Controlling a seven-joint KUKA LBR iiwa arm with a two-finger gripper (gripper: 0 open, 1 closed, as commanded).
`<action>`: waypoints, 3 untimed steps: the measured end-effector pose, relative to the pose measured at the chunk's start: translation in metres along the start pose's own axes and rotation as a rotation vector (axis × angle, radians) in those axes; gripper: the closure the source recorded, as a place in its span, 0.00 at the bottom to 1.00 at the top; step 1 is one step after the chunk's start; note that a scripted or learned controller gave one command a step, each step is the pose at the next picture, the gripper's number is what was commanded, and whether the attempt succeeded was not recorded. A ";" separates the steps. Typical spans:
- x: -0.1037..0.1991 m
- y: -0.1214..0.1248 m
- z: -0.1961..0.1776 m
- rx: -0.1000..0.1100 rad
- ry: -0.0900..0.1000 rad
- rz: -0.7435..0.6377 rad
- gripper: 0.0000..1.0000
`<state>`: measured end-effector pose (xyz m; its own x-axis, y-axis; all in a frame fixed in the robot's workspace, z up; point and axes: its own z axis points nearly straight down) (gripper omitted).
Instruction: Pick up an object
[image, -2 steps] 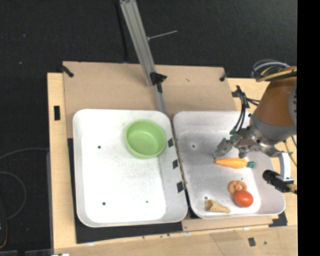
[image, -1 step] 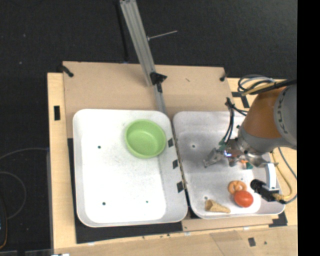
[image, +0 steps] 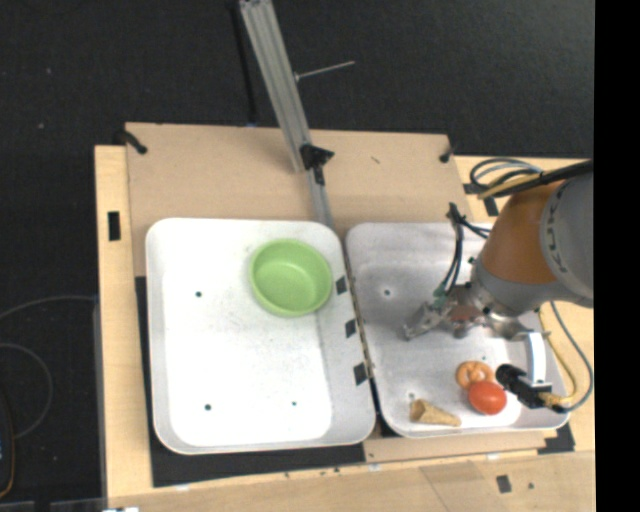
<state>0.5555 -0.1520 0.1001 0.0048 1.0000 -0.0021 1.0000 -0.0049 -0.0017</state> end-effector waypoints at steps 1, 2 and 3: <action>-0.001 0.001 -0.012 -0.004 0.001 0.006 1.00; 0.003 0.007 -0.070 -0.004 0.001 -0.007 1.00; 0.002 0.009 -0.116 -0.009 0.001 -0.009 1.00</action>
<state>0.5645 -0.1502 0.2157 -0.0042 1.0000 -0.0016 1.0000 0.0042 0.0069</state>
